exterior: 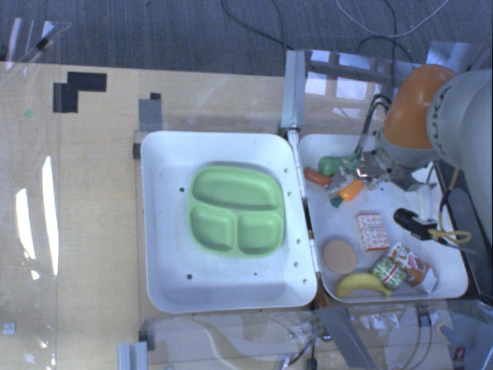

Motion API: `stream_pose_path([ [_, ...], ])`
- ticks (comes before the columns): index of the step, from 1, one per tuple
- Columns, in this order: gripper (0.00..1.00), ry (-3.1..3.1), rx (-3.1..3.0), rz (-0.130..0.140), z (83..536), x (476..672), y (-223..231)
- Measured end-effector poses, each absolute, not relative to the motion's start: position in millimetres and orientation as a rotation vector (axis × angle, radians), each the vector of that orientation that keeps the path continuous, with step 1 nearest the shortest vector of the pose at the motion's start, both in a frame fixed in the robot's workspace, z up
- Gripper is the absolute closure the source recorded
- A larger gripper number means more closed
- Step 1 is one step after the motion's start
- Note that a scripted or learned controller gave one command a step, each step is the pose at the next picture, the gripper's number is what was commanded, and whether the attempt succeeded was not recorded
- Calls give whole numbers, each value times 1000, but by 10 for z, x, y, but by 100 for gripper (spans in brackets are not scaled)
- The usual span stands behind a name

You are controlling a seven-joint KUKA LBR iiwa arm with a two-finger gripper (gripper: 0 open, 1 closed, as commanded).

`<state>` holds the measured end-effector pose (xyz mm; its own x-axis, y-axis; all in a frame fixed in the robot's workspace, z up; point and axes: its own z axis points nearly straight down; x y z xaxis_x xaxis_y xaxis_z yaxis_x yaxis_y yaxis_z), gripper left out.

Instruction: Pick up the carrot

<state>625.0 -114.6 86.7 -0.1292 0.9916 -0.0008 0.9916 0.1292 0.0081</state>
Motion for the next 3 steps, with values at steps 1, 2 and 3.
stream_pose_path([
  [1,100,2360,2068,10,948,6256,-1127],
  [2,100,2442,1978,1,1835,6693,-624],
  [3,100,2483,1923,1,1990,6659,-1001],
])
